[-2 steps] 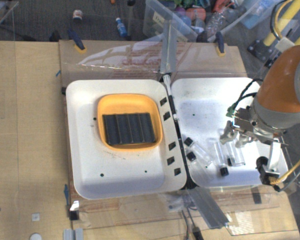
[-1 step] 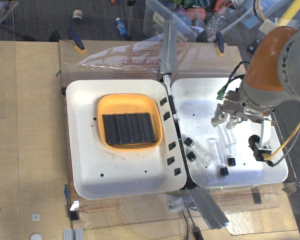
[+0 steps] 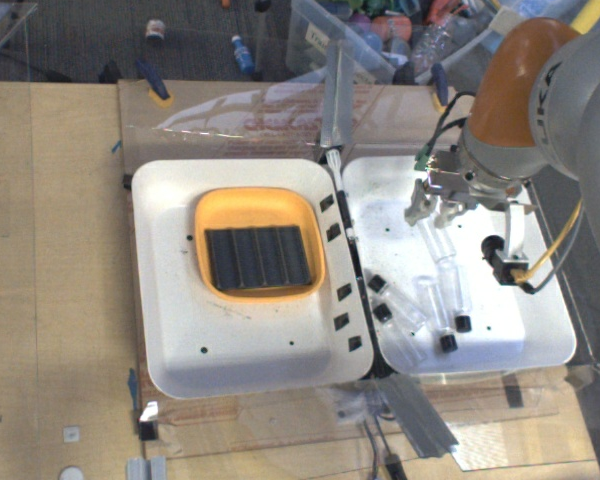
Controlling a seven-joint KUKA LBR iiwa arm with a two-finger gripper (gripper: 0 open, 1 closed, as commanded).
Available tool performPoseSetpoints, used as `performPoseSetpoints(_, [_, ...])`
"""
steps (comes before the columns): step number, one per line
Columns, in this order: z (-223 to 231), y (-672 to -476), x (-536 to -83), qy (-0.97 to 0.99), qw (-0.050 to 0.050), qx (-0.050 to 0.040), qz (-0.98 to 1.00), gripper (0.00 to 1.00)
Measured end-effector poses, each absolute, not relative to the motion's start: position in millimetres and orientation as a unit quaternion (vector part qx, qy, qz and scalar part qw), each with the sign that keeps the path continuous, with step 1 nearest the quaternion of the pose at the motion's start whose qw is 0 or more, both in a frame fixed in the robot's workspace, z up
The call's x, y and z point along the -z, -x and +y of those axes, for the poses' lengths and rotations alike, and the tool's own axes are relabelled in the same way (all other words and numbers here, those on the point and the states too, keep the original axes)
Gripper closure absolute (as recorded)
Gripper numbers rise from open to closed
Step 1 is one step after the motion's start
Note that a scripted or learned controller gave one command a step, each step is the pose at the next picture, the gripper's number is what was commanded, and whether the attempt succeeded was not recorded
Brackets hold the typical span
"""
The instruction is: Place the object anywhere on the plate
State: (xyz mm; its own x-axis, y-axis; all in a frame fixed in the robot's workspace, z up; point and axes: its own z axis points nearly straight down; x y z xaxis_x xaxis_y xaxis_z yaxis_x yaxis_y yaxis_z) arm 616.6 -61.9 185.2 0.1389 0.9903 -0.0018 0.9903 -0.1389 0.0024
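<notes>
Clear plastic is what the job turns on: a capped tube is taken, as a best guess, for the object. It lies flat in the right bin, well to the right of the orange plate and across the divider from it. Two more tubes of the same kind are seen just beside it, on its plate side.

It is judged to be light, stiff and slick, and a round body like that can be expected to roll or squirt out of a pinch. A hold across the middle of the barrel, square to its length, is favoured; the black cap is thought too small a target.

Its long axis is set roughly parallel to the plate's right rim, not aimed at the plate, with the capped end toward the camera and the open end away.

Over that far end the gripper is hung, well to the right of the plate. Whether it is open or closed cannot be told.

On the plate itself, a dark ridged slab is already spread over most of the middle, so only the rim is left bare.
</notes>
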Motion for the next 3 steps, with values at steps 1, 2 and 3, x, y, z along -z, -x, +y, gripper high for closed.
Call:
performPoseSetpoints(1, [-53.2, -657.7, -193.2, -0.733, 0.002, -0.0004, 0.68, 1.0])
performPoseSetpoints(2, [-42.2, -667.2, -207.0, -0.703, 0.002, -0.0008, 0.712, 1.0])
performPoseSetpoints(3, [-28.4, -667.7, -242.1, -0.619, 0.003, -0.0013, 0.786, 1.0])
